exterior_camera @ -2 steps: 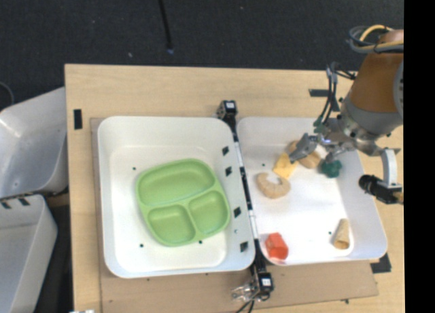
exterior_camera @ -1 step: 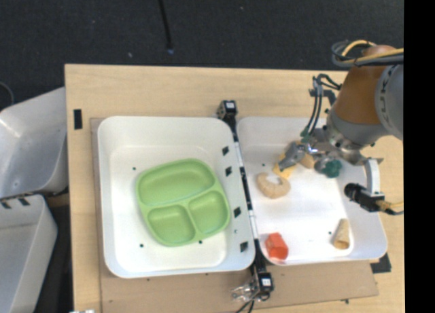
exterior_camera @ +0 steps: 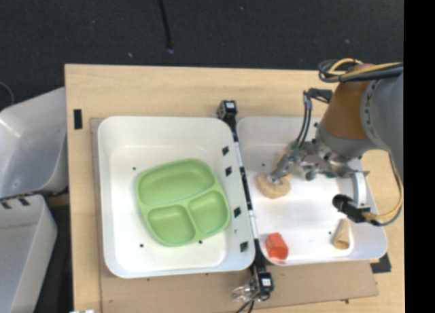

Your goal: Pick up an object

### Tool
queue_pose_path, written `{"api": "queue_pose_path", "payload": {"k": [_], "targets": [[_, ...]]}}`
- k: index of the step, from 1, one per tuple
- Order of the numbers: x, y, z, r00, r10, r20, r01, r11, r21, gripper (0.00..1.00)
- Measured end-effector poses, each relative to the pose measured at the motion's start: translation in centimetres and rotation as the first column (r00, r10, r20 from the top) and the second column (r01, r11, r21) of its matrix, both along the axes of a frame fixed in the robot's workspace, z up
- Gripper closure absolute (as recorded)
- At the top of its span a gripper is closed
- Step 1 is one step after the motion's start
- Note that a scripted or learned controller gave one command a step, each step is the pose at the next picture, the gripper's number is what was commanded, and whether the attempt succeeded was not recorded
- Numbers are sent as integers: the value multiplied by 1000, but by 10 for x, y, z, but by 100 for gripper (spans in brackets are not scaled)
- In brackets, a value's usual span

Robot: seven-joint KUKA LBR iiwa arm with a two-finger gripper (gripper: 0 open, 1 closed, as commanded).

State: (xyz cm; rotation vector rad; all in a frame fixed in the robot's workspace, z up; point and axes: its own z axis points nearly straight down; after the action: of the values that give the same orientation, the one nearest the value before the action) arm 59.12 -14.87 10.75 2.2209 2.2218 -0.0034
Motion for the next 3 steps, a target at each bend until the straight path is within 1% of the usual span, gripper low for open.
{"api": "queue_pose_path", "payload": {"k": [1, 2, 3], "targets": [[1, -1, 14, 1000, -2, 6, 2, 1000, -1, 100], [2, -3, 78, 1000, 1, 7, -1, 1000, 0, 100], [3, -5, 132, 1000, 3, 8, -3, 1000, -1, 100]]}}
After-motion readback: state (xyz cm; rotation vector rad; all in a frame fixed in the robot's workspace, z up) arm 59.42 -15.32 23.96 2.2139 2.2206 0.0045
